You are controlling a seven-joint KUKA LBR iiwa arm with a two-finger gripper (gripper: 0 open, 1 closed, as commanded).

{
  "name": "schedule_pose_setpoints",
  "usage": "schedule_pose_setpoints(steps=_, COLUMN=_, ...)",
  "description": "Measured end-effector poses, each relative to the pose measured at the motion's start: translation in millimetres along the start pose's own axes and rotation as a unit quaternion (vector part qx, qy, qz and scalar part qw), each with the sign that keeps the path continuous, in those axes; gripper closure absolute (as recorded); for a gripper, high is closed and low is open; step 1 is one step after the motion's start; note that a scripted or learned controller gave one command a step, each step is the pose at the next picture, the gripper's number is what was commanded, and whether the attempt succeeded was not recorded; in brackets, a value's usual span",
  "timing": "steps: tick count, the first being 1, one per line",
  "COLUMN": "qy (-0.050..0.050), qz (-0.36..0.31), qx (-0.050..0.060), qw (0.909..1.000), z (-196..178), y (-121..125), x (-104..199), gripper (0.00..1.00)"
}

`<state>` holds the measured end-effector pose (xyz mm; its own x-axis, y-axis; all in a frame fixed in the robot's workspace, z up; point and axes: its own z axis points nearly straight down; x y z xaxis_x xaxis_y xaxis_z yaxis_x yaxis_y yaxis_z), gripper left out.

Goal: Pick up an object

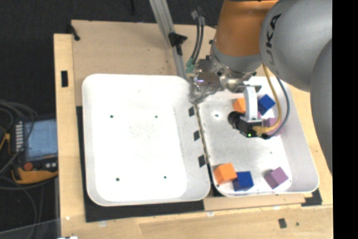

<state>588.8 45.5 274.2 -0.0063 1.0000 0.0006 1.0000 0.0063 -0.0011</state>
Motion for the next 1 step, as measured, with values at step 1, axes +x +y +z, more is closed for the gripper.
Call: schedule_pose_setpoints(steps=1, qy=0.000, qz=0.000, qx=0.000, qw=1.0000, z=14.0, y=-21.0, x=49.4, gripper=1.00)
